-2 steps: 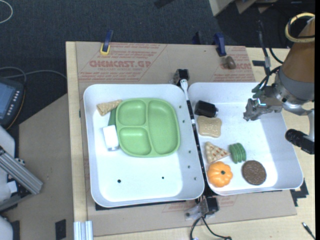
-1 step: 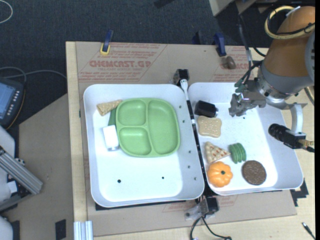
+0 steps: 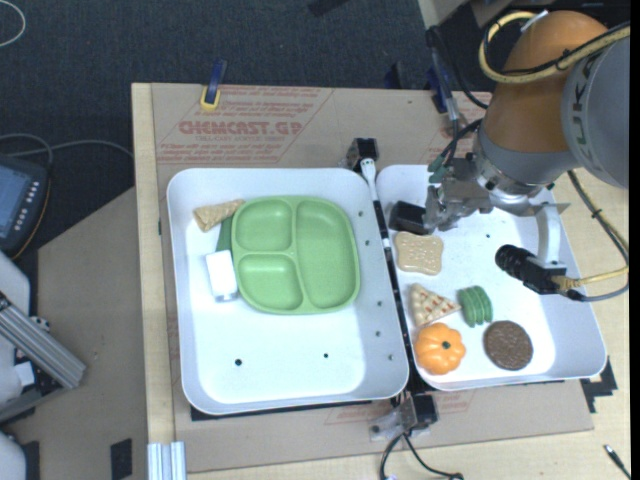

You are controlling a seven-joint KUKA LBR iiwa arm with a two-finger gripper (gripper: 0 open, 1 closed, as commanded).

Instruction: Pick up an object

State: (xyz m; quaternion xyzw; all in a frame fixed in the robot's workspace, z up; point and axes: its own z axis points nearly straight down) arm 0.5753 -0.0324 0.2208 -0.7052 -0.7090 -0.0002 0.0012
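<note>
1. Red print on the brown sheet point(image 3: 160, 218) covering the tabletop reads "CHEMCAST G.P" as far as it can be made out. The smaller red lines above and below it are too fine to read.
2. Dark letters on the grey arm point(image 3: 600, 108) look like "UK", and the frame edge cuts off the rest.
3. The pincer point(image 3: 440, 211) is low over the upper left part of the right bin point(image 3: 565, 328). The wrist hides its tip, so I cannot tell how far open it is or whether it has hold of anything.
4. A small black object point(image 3: 406, 215) lies just beside the pincer, on its left. It is too dark to identify, and whether the 2 touch is unclear.
5. The other 5 objects in the right bin are:
   - a toy bread slice point(image 3: 419, 254) just below the black object
   - a triangular pizza-like slice point(image 3: 430, 305)
   - a ribbed green piece point(image 3: 475, 305) beside that slice
   - an orange toy pumpkin point(image 3: 441, 348) near the front rim
   - a brown disc point(image 3: 508, 345) to the pumpkin's right
6. The left bin point(image 3: 280, 358) holds a green plate point(image 3: 297, 253) with 3 compartments. A tan triangular cracker point(image 3: 215, 213) lies at the plate's upper left corner, and a white block point(image 3: 221, 274) lies against its left edge.
7. A yellow clamp point(image 3: 211, 90) with a blue handle grips the sheet's far edge.
8. A dark device point(image 3: 20, 203) is cut off at the left edge of the view.
</note>
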